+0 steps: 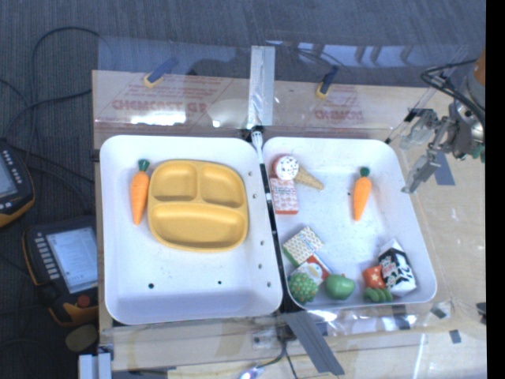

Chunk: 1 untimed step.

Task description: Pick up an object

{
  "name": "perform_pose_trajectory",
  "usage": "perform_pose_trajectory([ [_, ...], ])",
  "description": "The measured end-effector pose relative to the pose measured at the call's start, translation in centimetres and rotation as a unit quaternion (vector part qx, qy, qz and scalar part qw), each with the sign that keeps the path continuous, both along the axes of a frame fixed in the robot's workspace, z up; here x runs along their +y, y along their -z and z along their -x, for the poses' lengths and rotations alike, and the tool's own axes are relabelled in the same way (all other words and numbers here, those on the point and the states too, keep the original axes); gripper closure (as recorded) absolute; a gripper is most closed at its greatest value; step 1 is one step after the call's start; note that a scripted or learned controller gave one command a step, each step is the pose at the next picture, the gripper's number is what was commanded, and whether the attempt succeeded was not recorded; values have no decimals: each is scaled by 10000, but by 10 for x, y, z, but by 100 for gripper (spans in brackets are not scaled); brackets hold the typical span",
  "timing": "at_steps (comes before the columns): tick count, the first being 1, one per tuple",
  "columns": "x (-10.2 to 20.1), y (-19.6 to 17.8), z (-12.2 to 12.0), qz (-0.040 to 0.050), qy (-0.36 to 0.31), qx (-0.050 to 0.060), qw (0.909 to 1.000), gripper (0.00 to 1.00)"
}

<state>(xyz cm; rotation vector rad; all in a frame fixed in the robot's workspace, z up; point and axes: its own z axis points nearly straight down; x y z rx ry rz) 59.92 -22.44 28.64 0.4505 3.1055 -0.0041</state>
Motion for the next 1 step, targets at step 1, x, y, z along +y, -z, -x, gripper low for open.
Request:
perform_pose_trajectory([
  [1, 30, 136, -14, -17, 678, 10, 9977, 0],
])
